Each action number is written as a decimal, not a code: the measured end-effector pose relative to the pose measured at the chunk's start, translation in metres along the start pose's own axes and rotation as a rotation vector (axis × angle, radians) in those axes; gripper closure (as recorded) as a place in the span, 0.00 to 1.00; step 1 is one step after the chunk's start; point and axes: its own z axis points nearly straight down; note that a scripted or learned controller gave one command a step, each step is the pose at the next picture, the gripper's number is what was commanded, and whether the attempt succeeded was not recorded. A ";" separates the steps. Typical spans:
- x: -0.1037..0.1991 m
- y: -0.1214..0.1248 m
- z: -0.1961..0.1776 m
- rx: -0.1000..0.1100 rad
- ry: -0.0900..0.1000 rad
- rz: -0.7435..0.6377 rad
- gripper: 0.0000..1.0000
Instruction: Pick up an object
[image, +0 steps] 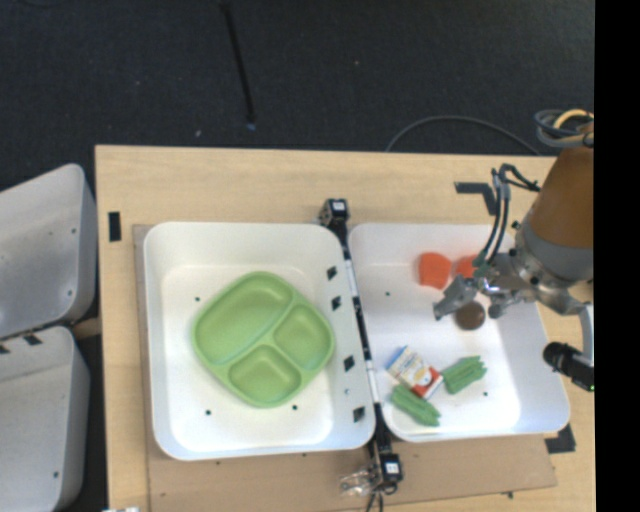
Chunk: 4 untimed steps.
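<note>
A pale wooden surface (250, 185) carries two shallow white bins side by side. The left bin (175, 420) holds a green divided plate (262, 338) with three compartments, lying flat and turned at an angle near the bin's middle. The right bin (500, 410) holds the smaller things.

The grey arm (560, 215), with its orange band, reaches in from the right and leans over the right bin's upper half. Its hand (468, 300) hangs low over the bin floor, above a small brown round object (470, 317) that sits directly under the fingertips. Whether the fingers are wide or closed on that object cannot be told, since the metal parts blur together there (the brown piece may be touching them, but that is unclear).

Just left of the hand lies an orange object (434, 269), with a second small orange bit (465, 267) beside it, partly behind the hand.

Toward the near side of the right bin sit a green ridged piece (465, 374), a second green piece (415, 407) lower and to its left, and between them a small white packet (414, 371) with blue and red print, touching or nearly touching both.
</note>
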 end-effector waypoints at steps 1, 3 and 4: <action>0.001 0.002 0.043 0.003 -0.001 0.003 0.00; 0.003 0.005 0.134 -0.007 0.001 0.007 0.00; 0.002 0.003 0.126 -0.002 0.000 0.013 1.00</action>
